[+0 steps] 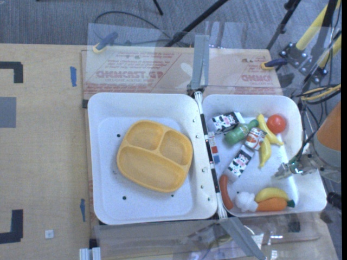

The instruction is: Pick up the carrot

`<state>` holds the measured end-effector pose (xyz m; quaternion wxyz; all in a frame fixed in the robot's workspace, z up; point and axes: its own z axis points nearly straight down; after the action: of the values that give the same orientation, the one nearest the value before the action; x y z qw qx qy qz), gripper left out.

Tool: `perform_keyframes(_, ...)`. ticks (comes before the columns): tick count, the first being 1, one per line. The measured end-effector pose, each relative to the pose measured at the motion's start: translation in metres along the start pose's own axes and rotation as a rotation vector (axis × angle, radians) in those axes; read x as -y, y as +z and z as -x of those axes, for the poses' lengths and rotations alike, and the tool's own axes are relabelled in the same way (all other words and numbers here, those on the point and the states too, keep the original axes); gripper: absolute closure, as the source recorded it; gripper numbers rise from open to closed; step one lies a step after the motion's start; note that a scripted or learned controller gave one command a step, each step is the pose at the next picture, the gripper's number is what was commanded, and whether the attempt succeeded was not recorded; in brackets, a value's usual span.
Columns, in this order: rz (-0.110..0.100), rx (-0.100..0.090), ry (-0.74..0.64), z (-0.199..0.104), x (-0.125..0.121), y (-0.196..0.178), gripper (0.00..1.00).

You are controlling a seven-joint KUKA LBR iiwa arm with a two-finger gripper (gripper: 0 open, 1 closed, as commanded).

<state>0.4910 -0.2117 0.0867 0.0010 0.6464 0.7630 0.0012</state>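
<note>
A: The gripper (288,169) sits at the right side of the right bin (312,196), low over the white floor. I can't tell how it stands; it's small and partly blurred against the bin, and nothing shows in it.

B: And the carrot?

A: The carrot (272,204) lies near the front edge of that same bin, orange with a dark green tip pointing right. A banana (271,193) lies touching it along its upper side, and a small white item (245,201) sits just to its left.

B: So how far along?

A: Nothing done yet, I'd judge. The carrot rests flat on the bin floor, apart from the gripper. Reaching it, closing on it and lifting are all left.

B: The other bin?

A: The left bin (103,199) bears a yellow divided plate (154,155).
</note>
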Motion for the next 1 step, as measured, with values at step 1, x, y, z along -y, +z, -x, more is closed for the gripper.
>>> perform_keyframes(1,-0.002,0.002,0.298,0.0144,-0.0182,-0.1776,1.00)
